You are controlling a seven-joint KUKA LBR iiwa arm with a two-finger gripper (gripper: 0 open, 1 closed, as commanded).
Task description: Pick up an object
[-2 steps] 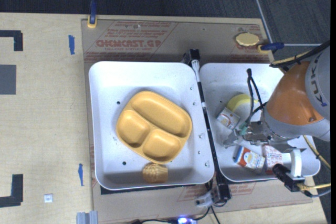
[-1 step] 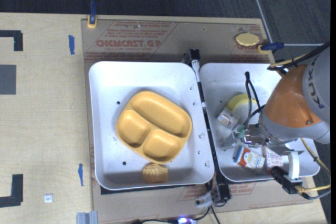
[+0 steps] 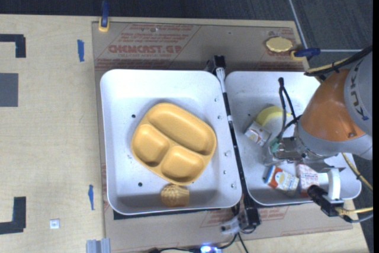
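Observation:
The left bin [image 3: 118,98] holds a yellow three-compartment tray [image 3: 172,141], and a small tan ribbed ball [image 3: 175,194] sits just in front of it. In the right bin [image 3: 249,89] lie a yellow-green round object [image 3: 271,116], a small white carton [image 3: 256,134] beside it, and an orange-and-white packet [image 3: 280,178] next to a red-and-white packet [image 3: 308,176] near the front. My gripper [image 3: 283,151] reaches down into the right bin, between the carton and the packets. The arm's orange band covers much of it.
The bins share a central divider [image 3: 228,127]. A cardboard sheet [image 3: 148,44] lies under both bins on the wooden bench [image 3: 47,127]. A round tan disc [image 3: 279,44] rests on the cardboard at the back right. Blue tape marks dot the bench.

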